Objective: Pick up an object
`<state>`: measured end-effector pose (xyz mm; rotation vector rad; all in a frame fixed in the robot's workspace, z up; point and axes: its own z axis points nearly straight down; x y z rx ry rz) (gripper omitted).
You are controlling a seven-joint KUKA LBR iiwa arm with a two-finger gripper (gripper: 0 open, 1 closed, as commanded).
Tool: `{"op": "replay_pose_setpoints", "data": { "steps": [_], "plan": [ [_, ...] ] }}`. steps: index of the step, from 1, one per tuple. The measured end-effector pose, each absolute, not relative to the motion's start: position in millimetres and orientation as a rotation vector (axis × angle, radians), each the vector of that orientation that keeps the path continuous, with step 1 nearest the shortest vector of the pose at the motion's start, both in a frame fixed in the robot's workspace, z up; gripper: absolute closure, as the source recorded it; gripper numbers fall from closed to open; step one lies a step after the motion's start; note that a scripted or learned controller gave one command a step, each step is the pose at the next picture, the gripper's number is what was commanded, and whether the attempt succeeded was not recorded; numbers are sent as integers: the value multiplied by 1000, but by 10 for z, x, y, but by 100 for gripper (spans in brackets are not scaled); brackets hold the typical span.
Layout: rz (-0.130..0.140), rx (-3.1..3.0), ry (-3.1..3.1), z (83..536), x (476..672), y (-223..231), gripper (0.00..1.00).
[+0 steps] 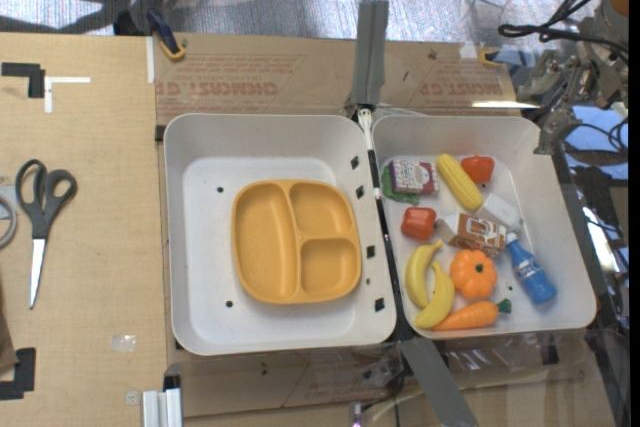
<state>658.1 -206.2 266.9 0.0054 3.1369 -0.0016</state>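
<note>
Yellow divided tray (297, 241) in the left bin (190, 215); toy food crowds the right bin (560, 245).
Banana (428, 280), corn (459, 181), pumpkin (473, 273), carrot (466, 317) and blue bottle (530, 275) lie close together. The pincer's state cannot be told. Scissors (40, 215) rest on the worktop (90, 315).

Grey metal arm parts (575, 85) at far right, blurred, with black cables (560, 10) looping over them and a patch of orange at the far right corner
</note>
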Motion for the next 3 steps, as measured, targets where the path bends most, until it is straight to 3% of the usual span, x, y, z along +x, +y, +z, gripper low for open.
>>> {"op": "replay_pose_setpoints", "data": {
  "steps": [1, 2, 3],
  "plan": [
    [-5, -41, 3129, 1079, 6240, -1668, 0],
    [-2, 221, 3126, 948, 6393, -2120, 0],
    [-6, 214, 3119, 1064, 6418, -2105, 100]
  ]
}}
